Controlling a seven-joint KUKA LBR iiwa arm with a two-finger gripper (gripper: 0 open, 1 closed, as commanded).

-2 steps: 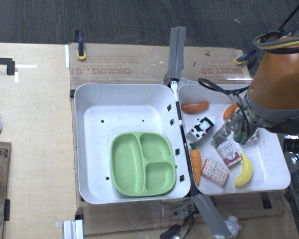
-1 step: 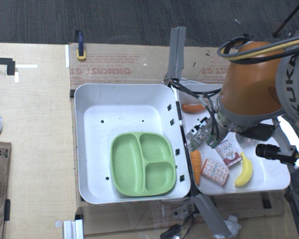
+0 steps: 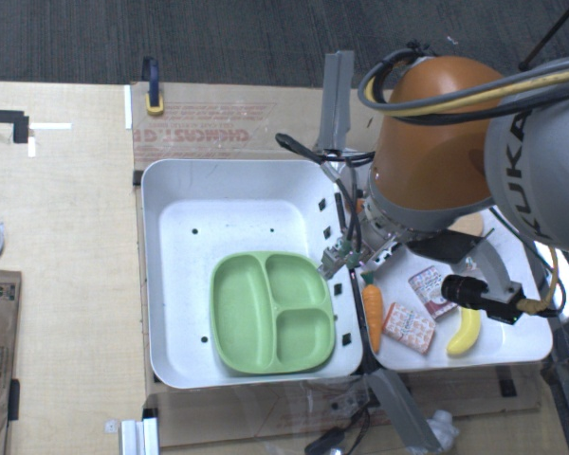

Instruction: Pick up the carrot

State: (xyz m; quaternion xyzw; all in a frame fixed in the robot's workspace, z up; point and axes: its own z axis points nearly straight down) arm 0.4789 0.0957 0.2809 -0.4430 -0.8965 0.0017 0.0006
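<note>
The carrot (image 3: 372, 316) is lying along the left wall of the right bin (image 3: 512, 354), just below the gripper (image 3: 346, 254), whose state I cannot tell, and is looking light, stiff and smooth, best pinched across its middle.

Green plate (image 3: 242, 322); banana (image 3: 464, 333); packet (image 3: 409, 326)

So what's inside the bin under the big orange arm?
A carrot by its left wall, two small red-and-white packets and a banana lie in the bin. The arm covers its far half, so anything there is hidden.
</note>
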